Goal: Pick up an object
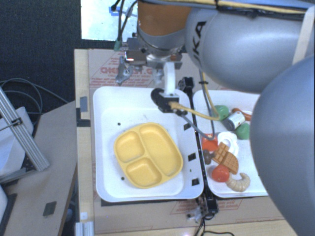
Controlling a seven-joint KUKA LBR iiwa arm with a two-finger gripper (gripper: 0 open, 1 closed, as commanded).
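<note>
from my seat the feed is evenly lit, fairly bright, with soft overhead light and no hard glare. the left bin reads clean white, close to washed out along its rim. the tray throws a faint, soft shadow on the bin floor. the arm is close to the lens and out of focus, its grey shell smooth and blurred with a gentle sheen; the orange band is soft too. the far left background is dark. a bright pale patch at the top is overexposed. small items in the right bin look a bit soft and grainy.
</note>
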